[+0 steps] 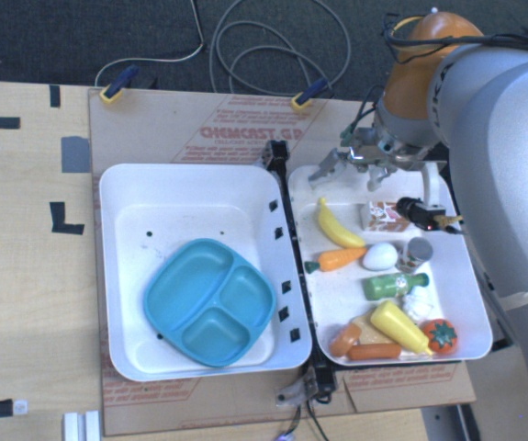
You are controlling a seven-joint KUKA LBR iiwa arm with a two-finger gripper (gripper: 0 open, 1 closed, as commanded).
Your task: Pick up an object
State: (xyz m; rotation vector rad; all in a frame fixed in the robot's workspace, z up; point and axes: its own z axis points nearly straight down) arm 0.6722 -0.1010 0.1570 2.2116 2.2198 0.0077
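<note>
I've got the end effector [360, 159] over the back edge of the right bin [477, 324], fingers splayed wide w/ nothing between them. Nearest pick is the toy banana [338, 228], just toward the camera and a touch left of it; long axis runs diagonally, from back-left down to front-right, so I'd judge the fingers need to straddle it crosswise. Toy carrot [339, 259] sits just past it. Left bin holds a blue divided plate [210, 300]. Cardboard under the bins reads "CHEMCAST GP" [250, 136] in red; small packet's [385, 214] print unreadable.

Dark carpet [80, 16] behind — pale wooden bench [25, 274] under cardboard sheet [199, 136].
</note>
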